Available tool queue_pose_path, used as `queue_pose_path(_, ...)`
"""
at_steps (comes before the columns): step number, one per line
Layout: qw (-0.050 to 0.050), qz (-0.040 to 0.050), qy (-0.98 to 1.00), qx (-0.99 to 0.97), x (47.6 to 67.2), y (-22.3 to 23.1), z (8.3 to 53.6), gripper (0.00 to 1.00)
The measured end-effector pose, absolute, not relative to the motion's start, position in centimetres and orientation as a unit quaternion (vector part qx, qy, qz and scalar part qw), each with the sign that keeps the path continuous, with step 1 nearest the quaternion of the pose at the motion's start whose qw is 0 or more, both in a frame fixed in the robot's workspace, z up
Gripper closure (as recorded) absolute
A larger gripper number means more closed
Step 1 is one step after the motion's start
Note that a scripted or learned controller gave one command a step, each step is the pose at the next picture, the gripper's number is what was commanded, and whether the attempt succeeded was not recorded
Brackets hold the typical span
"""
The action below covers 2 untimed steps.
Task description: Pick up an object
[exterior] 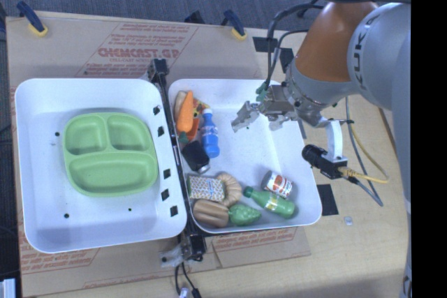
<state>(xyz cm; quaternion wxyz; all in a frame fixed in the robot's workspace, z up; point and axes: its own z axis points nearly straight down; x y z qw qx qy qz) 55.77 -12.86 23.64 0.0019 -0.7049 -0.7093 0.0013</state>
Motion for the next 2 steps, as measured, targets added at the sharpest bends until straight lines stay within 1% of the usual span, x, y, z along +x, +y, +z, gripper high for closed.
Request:
queue_pose_path(1, 0.002, 0.0018, -0.633, -0.775, 59.8, -11.1, 9.1, 0.0)
queue_pose_path(2, 0.003, 0.0029, -0.634, -0.773, 59.8, -11.1, 10.1, 1.0)
